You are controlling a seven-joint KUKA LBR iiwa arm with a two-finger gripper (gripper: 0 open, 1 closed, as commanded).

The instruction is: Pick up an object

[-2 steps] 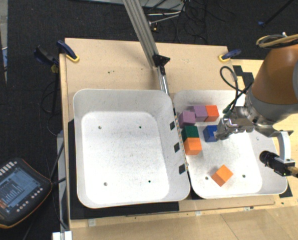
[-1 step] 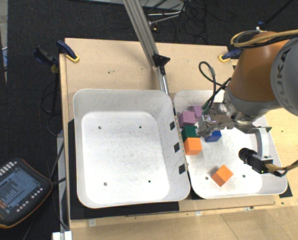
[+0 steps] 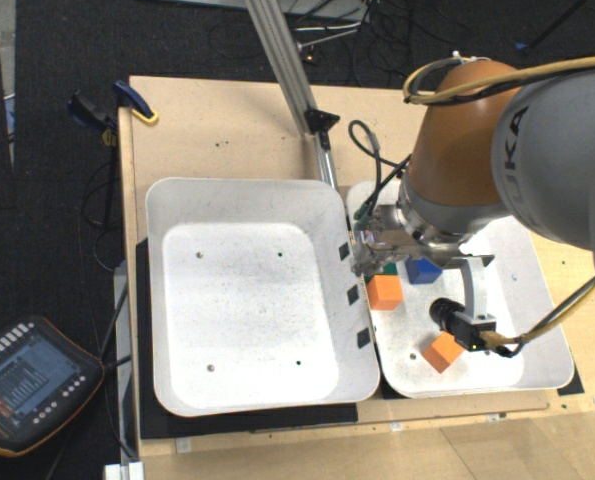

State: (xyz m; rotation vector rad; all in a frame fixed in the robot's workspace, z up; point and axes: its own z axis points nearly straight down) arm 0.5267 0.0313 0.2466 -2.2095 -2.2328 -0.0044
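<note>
Orange block lies in right bin, just below hand; hand's finger state cannot be told.

Robotics lab, from what I see. Plywood bench on dark floor, two white bins side by side. Big grey-and-orange arm reaching in from right, cables looped off it. Teach pendant lying at lower left. Aluminium strut slanting over bench, clamp at its corner.
</note>
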